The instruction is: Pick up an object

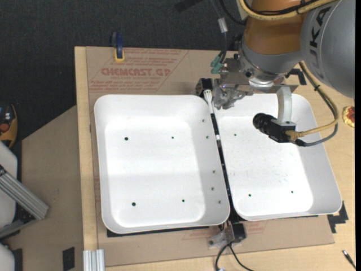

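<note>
Object: we honestly can't tell where it is. Meanwhile the claw [225, 97] hangs over the far left corner of the right bin [282, 202], and we can't tell whether it's open or closed.

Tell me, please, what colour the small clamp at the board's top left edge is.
Blue and yellow clamp, seen in the camera view.

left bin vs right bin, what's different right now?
The left shallow white bin lies fully in view, with nothing above it; the right shallow white bin has the grey arm with the orange band hanging over its far end, hiding part of its rim. The left bin sits squarer to the camera; the right bin is skewed, its near right corner jutting past the board. Both are white, with small dark dots on their floors, and touch along one edge.
</note>
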